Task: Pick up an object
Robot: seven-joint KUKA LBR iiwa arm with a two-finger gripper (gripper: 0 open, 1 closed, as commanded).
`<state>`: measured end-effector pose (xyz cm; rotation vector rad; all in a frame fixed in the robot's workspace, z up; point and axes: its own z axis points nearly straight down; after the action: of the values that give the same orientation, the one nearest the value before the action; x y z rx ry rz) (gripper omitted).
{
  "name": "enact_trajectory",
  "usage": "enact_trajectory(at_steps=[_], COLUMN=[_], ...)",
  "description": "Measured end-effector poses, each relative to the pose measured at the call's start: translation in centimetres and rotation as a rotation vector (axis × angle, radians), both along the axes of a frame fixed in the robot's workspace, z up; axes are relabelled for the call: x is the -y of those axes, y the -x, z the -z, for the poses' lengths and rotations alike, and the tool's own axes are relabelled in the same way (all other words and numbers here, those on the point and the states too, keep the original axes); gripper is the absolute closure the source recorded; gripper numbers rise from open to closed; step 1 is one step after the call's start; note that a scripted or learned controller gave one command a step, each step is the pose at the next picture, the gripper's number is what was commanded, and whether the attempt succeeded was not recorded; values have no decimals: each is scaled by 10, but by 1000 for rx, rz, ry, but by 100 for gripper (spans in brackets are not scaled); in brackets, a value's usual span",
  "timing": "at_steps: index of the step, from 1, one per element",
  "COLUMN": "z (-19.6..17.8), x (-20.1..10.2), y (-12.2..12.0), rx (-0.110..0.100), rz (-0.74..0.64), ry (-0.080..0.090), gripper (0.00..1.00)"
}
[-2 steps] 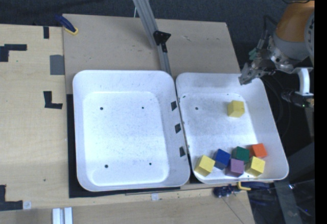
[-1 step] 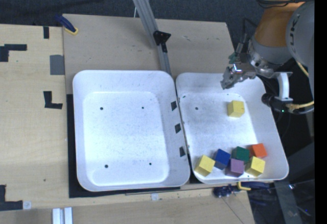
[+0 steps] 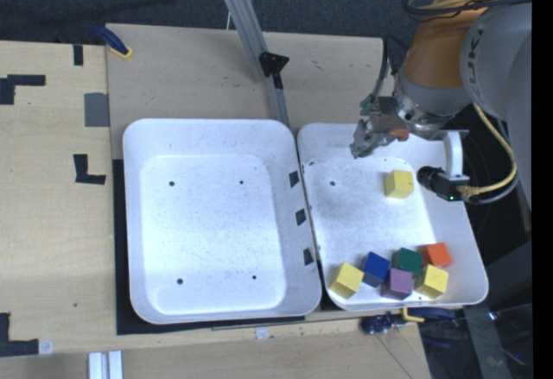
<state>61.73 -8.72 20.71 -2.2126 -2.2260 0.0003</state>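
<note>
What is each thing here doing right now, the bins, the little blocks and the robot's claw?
Two-finger gripper: hovering over the right bin's far end, nothing seen between its fingers.
Lone yellow cube: lying apart in the right white bin.
Yellow, blue, green, purple, orange and second yellow cubes: clustered at the right bin's near edge.
Left white bin: flat on the bench.

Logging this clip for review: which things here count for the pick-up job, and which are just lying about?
Job:
pincer
lone yellow cube
cluster of cubes
right bin

Lying about:
left bin
slanted metal bar
</note>
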Motion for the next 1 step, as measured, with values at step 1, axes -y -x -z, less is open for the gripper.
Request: enact_trajectory(at_steps=[1], z=[7], x=[-51], y=[10], rx=[-1], rz=[0], ry=[0], gripper=[100])
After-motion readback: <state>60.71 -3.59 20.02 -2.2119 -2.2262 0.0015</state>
